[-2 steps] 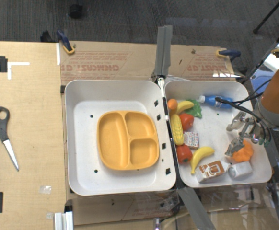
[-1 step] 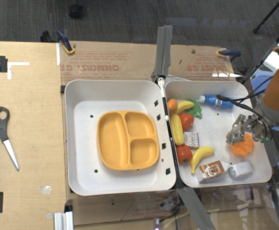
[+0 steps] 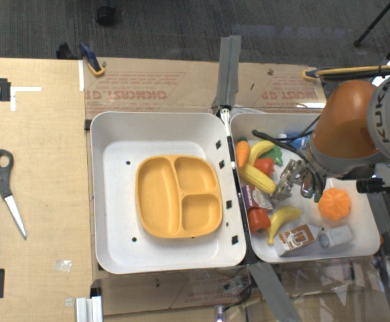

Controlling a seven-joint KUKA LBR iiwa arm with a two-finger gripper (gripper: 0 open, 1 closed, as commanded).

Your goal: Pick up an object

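Overhead view of the bench with two white bins side by side. The left bin point(image 3: 108, 200) carries a yellow divided plate point(image 3: 179, 195); the right bin point(image 3: 366, 243) holds a heap of toy food. The gripper point(image 3: 295, 180) hangs over the middle of the right bin, just beside the corn cob point(image 3: 257, 178), with nothing visibly between its metal parts; whether it is spread or closed cannot be told from this slanted view. Around it lie a carrot point(image 3: 242, 153), a red pepper point(image 3: 263, 166), a tomato point(image 3: 258, 219), two bananas, the lower one point(image 3: 281, 219) near the front, an orange point(image 3: 334, 204), a small carton point(image 3: 296, 239) and a grey cylinder point(image 3: 337, 236). The corn cob is the likeliest target: probably hollow plastic, light, rigid and somewhat slippery. A hold across its narrow width at mid-length would suit best, since the crowded neighbours leave little room at its ends.
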